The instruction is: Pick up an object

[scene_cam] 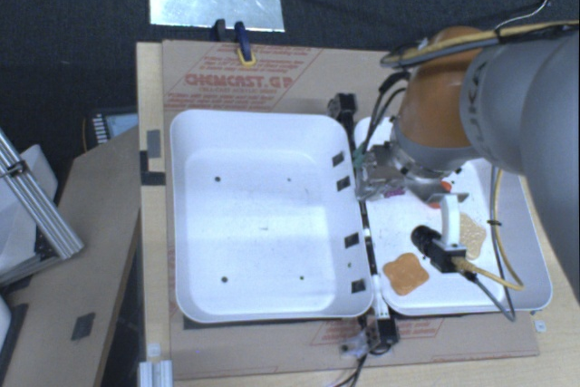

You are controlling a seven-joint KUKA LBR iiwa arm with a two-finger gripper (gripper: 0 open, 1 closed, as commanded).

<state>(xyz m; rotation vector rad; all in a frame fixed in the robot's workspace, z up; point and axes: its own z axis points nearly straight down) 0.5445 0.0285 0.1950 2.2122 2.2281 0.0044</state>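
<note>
My gripper [373, 180] hangs low over the left part of the right bin [535, 285], close to the wall it shares with the other bin. The grey arm and orange wrist band cover most of it from above. A small purple thing [395, 192] peeks out right beside the gripper, and a bit of red [446, 186] shows under the wrist. An orange-brown flat piece [405, 273] lies at the bin's front left. A pale tan piece [472, 235] rests to its right.
The left bin [263, 222] stands beside the right one, both on a cardboard sheet [245, 72]. Black clips [343, 184] sit along the shared rim. A yellow cable [494, 276] trails across the right bin's front.
</note>
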